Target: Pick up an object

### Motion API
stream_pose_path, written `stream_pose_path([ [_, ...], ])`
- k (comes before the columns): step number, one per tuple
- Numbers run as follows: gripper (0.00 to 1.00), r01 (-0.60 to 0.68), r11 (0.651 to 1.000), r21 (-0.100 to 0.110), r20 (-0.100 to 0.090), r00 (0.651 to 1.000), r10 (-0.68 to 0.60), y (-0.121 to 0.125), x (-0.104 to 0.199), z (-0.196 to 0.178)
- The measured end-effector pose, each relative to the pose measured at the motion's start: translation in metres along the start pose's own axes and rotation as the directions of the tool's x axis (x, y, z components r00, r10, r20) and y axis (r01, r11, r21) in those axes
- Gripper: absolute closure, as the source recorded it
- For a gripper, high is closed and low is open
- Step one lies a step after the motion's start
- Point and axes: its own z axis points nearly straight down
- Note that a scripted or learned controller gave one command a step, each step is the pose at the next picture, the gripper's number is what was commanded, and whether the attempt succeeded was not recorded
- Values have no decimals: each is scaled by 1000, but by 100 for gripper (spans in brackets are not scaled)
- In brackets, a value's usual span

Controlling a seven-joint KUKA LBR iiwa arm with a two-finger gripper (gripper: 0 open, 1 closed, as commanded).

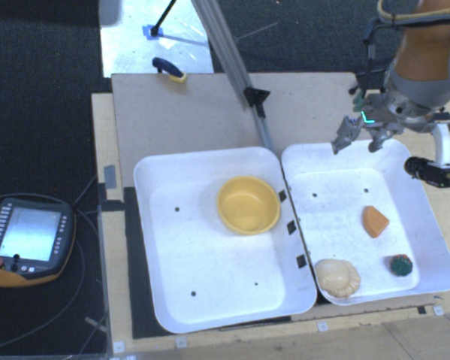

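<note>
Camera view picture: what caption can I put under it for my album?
Robot gripper open above the right bin, near an orange block; yellow bowl in left bin.

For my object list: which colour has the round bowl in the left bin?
The round bowl is yellow, seen clearly in the camera view from above.

camera: fixed overhead | slanted down | covers both bins (209,169), seemingly mid-range
</note>
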Motion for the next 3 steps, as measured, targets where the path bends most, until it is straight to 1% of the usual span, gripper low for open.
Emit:
stream_pose_path([
  [1,0,0,1000,0,0,1000,0,0,0,0],
  [2,0,-1,1000,5,0,1000,1,-8,-2,59],
  [3,0,0,1000,5,-1,1000,0,-4,8,113],
])
